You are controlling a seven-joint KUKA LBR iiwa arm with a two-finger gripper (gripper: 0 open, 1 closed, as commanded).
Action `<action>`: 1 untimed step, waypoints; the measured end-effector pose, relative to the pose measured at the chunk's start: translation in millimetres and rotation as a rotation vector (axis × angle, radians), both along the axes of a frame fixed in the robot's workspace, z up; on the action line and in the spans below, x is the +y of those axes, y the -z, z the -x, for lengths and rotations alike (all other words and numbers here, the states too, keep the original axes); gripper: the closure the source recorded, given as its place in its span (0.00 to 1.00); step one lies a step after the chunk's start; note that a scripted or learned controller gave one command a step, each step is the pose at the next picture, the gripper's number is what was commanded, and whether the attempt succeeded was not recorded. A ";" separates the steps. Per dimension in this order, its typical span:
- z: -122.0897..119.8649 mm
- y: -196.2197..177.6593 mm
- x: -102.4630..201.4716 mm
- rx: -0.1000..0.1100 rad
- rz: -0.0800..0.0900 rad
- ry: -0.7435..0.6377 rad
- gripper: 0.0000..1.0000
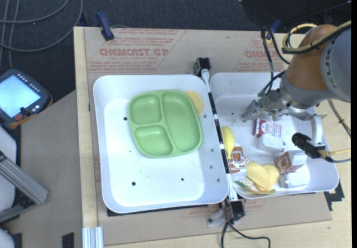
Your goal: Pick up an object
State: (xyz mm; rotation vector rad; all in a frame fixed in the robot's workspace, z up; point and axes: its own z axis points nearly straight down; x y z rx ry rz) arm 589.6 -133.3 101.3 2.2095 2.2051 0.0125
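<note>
The right bin [240, 86] holds several small items: a yellow banana [227, 139], a red and white carton [266, 128], a small brown and white packet [237, 159], a pale yellow soft object [262, 176] and a brown packet [285, 162]. My gripper [284, 119] hangs low over the right bin's middle, below the orange band [308, 62]. Its two grey fingers [252, 110] are spread wide, so it is open. The carton lies just beneath it, between the fingers' lines, and nothing is lifted.
In the left bin [111, 146] a green divided plate [165, 123] lies with a small yellow piece [194, 100] at its far right rim. A black clip [202, 65] sits where the bins meet. Cables run along the arm at the right.
</note>
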 end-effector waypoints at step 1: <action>12.4 10.7 8.8 0.002 0.000 -0.001 0.00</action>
